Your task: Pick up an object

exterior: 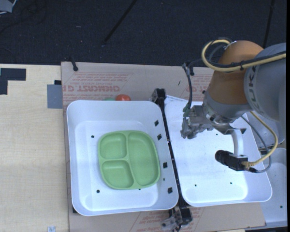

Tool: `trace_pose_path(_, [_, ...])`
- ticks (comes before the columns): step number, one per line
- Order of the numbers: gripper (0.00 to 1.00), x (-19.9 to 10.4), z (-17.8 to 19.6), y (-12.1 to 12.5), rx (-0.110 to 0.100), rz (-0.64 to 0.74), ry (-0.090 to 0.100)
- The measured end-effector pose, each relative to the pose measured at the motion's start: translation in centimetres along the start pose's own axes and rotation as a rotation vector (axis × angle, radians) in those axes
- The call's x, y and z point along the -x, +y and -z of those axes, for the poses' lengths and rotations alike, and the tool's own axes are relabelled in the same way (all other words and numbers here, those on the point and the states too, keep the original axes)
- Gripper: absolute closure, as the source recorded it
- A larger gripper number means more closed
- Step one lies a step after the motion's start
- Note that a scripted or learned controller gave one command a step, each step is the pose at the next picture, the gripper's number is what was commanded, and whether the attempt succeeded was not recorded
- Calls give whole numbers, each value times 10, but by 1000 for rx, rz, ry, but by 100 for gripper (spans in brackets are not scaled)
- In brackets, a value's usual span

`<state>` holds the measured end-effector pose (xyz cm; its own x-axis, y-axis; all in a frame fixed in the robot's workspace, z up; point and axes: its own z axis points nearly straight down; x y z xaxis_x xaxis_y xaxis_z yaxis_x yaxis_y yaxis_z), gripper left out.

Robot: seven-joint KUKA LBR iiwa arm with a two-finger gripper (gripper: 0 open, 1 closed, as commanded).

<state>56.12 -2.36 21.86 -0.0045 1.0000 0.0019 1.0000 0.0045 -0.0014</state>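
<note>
While the arm (241, 88) reaches in over the right bin (217, 187), the pincer (189, 129) hangs near that bin's upper left corner, just beside the divider between the two bins. The view does not resolve the pincer well enough to tell whether it stands wide or narrow, and nothing can be seen held in it.

The only clear candidate for picking is the green tray (128, 159), a sectioned dish lying flat in the middle of the left bin (82, 120), well apart from the pincer. A small red object (123, 98) sits just outside the far rim of the left bin, on the cardboard.

Judged step: approach, with no grasp made. The next move calls for travel across the divider to the left bin, then a descent onto the tray's raised rim or an inner rib, since its flat, shallow body offers little else to pinch.
</note>
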Motion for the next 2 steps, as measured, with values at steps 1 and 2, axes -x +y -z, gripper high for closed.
trace_pose_path(1, [100,-54,11,22,0,0,0])
trace_pose_path(2, [100,-99,18,47,1,-1,0])
